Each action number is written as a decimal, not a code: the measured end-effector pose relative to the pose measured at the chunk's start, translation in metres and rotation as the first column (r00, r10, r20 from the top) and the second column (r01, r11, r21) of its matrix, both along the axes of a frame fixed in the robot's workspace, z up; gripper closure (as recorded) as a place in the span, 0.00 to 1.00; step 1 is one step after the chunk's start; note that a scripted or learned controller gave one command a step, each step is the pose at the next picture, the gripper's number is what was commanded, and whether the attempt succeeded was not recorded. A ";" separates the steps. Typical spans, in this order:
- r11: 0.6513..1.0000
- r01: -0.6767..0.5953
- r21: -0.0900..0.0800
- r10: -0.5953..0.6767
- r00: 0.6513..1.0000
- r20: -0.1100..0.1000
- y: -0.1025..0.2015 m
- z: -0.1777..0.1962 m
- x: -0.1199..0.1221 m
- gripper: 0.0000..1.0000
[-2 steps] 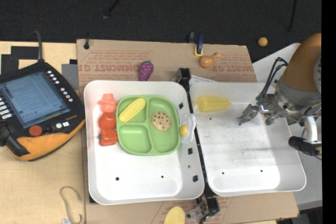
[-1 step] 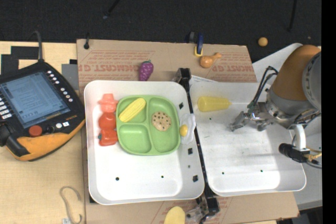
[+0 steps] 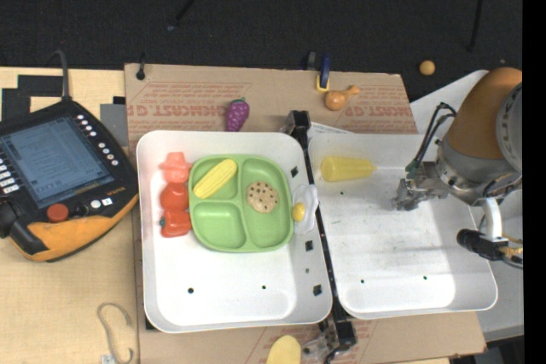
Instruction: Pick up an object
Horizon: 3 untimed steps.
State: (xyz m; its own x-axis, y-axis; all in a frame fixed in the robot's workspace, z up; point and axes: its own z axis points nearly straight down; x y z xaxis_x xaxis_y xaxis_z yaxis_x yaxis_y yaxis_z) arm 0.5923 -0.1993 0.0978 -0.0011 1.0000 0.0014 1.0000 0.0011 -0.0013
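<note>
Corn-like yellow toy (image 3: 345,169) lies in right bin (image 3: 461,303), top-left corner, well apart from gripper (image 3: 411,193). Probably light, stiff plastic, smooth; grab across its thick middle w/ 2 fingers. Jaw state: can't tell.

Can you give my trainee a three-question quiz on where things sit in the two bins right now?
1. True or false: the corn cob lies in the green tray.
2. Which bin holds the yellow cone-shaped toy?
A. left bin
B. right bin
C. neither
3. Fill in: the red toy sits against the tray's ____ side, as the camera sees it.

Key:
1. True. It lies in the tray's upper left compartment, and a cookie is in the compartment beside it.
2. B. It lies near the far edge of the right bin, and the gripper is over the same bin, apart from it.
3. Left.
</note>
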 end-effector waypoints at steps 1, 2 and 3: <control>1.000 0.002 -0.003 -0.002 1.000 0.006 -0.003 0.063 -0.003 1.00; 1.000 0.001 -0.002 -0.001 1.000 0.006 -0.003 0.126 0.002 1.00; 1.000 0.000 -0.001 0.000 1.000 0.001 -0.004 0.130 0.002 1.00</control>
